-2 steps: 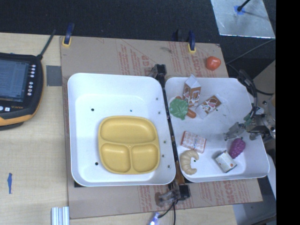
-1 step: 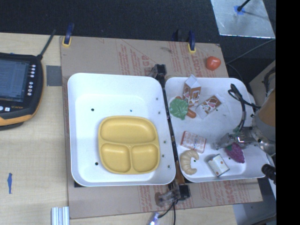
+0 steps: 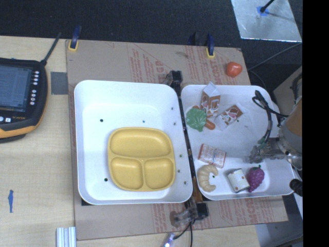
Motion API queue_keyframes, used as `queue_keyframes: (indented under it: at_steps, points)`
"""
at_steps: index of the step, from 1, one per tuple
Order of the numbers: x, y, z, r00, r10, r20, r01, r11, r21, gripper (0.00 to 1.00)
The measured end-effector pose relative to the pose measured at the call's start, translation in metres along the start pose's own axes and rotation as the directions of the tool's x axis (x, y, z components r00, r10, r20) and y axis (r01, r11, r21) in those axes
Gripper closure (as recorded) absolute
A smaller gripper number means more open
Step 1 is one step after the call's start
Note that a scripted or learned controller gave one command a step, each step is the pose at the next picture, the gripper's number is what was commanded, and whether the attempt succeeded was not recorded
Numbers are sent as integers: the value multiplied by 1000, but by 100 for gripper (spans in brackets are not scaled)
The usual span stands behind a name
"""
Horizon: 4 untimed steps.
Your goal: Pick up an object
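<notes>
In the left bin (image 3: 87,138) we see a yellow tray (image 3: 141,157). In the right bin (image 3: 241,138) lie a croissant (image 3: 208,177), a cup (image 3: 237,180) and grapes (image 3: 255,177), close together. The gripper (image 3: 259,152) hangs just beyond the grapes; we cannot tell its state. It may catch two things, or push one aside.

One camera sits fixed above the worktop (image 3: 31,158) and looks down at a slant, far enough back to take in both white bins whole. The left bin (image 3: 90,138) fills the middle of the frame, the right bin (image 3: 241,138) the centre right. The dark floor (image 3: 128,9) runs across the top of the frame, so the view tips away from the near edge. The arm (image 3: 294,133) enters at the right edge.
</notes>
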State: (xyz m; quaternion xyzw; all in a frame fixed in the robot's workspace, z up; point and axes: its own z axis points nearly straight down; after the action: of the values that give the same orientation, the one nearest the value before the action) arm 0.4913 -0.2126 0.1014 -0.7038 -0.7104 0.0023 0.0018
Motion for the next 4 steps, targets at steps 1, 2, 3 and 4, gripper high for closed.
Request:
queue_keyframes:
  at_steps: [1, 2, 3, 4]
  points:
    - [0, 0, 0, 1000, 0, 0, 0, 1000, 0, 0]
    - [39, 72, -36, 1000, 4, -1, -4, 1000, -4, 0]
    - [66, 149, 6, 1000, 7, 0, -7, 1000, 2, 0]
    - [65, 147, -3, 1000, 5, -1, -5, 1000, 13, 100]
